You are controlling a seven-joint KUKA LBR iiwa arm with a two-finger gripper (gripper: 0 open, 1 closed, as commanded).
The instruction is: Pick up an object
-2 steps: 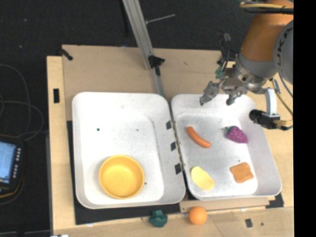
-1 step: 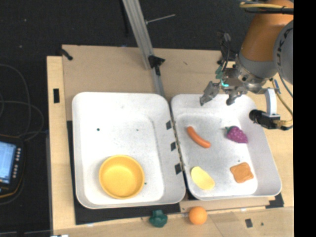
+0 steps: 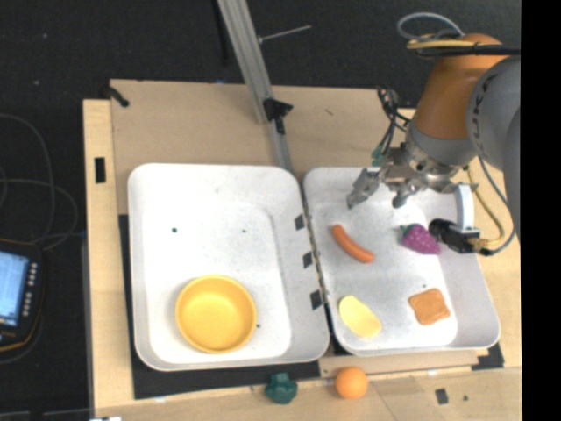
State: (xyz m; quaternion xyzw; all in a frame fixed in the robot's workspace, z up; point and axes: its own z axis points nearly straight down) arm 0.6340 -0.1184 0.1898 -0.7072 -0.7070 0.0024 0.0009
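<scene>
My gripper (image 3: 379, 193) hangs over the far part of the right bin (image 3: 465, 340), open, with nothing between its fingers. Below it and slightly left lies an orange sausage-shaped toy (image 3: 351, 243). A purple grape-like toy (image 3: 420, 239) sits to the gripper's lower right. Near the bin's front lie a pale yellow piece (image 3: 359, 317) and a brown toast-like square (image 3: 429, 306).
The left bin (image 3: 158, 191) holds a yellow bowl (image 3: 216, 313) at its front. An orange ball (image 3: 351, 382) and a green toy (image 3: 280, 389) lie on the bench in front of the bins. A grey pole (image 3: 250, 60) slants up behind them.
</scene>
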